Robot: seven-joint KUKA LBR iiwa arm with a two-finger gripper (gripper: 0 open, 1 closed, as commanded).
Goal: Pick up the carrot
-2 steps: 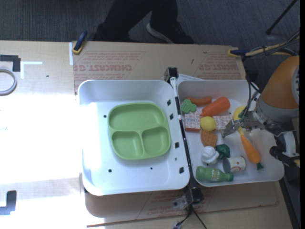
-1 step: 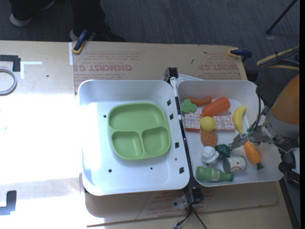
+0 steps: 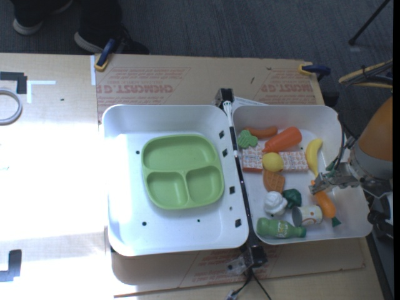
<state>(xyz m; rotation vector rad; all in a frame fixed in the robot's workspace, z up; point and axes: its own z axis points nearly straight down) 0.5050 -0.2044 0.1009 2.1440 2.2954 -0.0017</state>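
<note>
Looking down at the right bin [image 3: 350,230], I see my fingers [image 3: 329,181] at its right side, just above a small orange piece [image 3: 325,204]; whether they are wide or narrow I cannot tell. The carrot [image 3: 284,138] lies well up and left of them, beyond the banana [image 3: 313,154], untouched. Farther left, the green plate [image 3: 182,172] sits in the other bin [image 3: 125,230].

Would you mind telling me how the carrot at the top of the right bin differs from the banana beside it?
The carrot is orange; the banana is yellow. The carrot looks thicker and tapered; the banana is slimmer and curved. The carrot lies slantwise, while the banana runs nearly up and down in the view. Both lie in the right bin.
</note>
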